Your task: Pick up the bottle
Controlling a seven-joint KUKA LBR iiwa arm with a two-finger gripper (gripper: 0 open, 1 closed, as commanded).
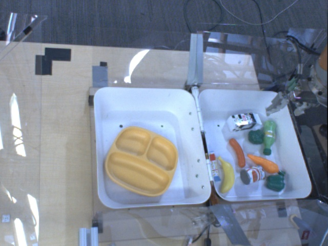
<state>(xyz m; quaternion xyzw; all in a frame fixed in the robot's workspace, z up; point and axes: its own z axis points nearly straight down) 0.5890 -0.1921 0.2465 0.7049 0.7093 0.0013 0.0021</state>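
The green bottle lies in the right bin, near its right wall, with its cap pointing toward the front. It has a paler green label around its middle. My gripper hangs over the bin's far right corner, just behind the bottle and a little to its right, apart from it. Nothing shows in the gripper. The arm behind it runs off the right edge among cables.
Around the bottle in the right bin lie a dark green vegetable, a white and black carton, a sausage, a carrot, a banana, a small can and a green pepper. A yellow divided tray lies in the left bin.
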